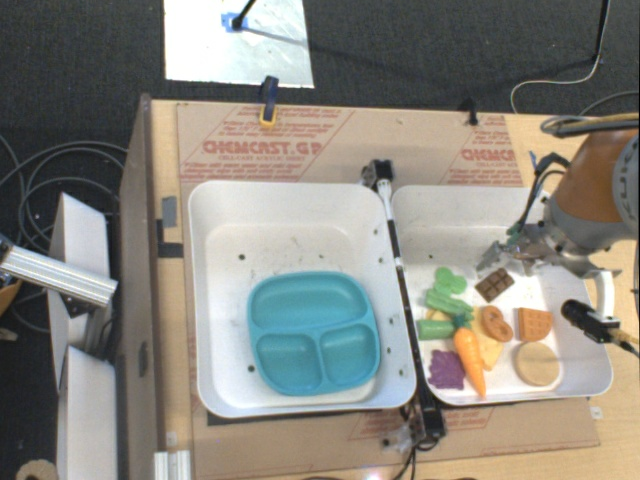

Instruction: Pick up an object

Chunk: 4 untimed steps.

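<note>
Several toy foods lie in the right bin (450, 213): a brown chocolate piece (494, 284), green vegetables (447, 290), an orange carrot (470, 358), purple grapes (446, 369), a brown bread roll (495, 322), an orange waffle (534, 323) and a tan cookie (538, 363). My gripper (503, 254) reaches in from the right. It hangs low over the bin, just above and behind the chocolate piece. I see nothing held in it.
The left bin (230, 218) holds a teal divided plate (313, 331). A black divider clip (379, 174) sits where the two bins meet. The arm's orange band (595, 173) is over the right bin's far right corner. Cables run along the floor at left.
</note>
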Available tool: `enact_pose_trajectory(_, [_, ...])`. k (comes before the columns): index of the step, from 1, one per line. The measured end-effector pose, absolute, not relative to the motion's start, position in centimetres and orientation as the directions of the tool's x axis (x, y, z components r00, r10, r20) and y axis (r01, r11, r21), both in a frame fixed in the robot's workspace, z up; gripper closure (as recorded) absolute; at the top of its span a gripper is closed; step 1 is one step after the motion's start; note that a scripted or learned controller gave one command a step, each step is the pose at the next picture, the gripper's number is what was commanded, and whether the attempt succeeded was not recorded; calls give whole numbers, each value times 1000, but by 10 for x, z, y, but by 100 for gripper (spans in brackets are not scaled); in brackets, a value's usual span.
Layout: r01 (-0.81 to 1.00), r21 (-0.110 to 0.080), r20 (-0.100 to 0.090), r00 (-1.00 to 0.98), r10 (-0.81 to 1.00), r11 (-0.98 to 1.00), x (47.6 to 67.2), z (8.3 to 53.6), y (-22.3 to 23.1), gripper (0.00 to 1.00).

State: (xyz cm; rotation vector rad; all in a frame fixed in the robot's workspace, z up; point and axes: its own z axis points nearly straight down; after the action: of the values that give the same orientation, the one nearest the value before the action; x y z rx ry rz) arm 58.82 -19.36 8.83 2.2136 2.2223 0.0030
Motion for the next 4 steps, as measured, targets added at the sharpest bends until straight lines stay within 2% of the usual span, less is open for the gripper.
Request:
enact_pose_trajectory(1, [1000, -1, -1, 1, 1000, -1, 557, 91, -207, 0])
enact_pose_trajectory(2, [1000, 5, -1, -1, 1000, 1, 559, 103, -206, 100])
enact_pose_trajectory(3, [1000, 5, -1, -1, 1000, 1, 559, 102, -206, 0])
enact_pose_trajectory(4, [1000, 8, -2, -2, 1000, 2, 560, 113, -206, 100])
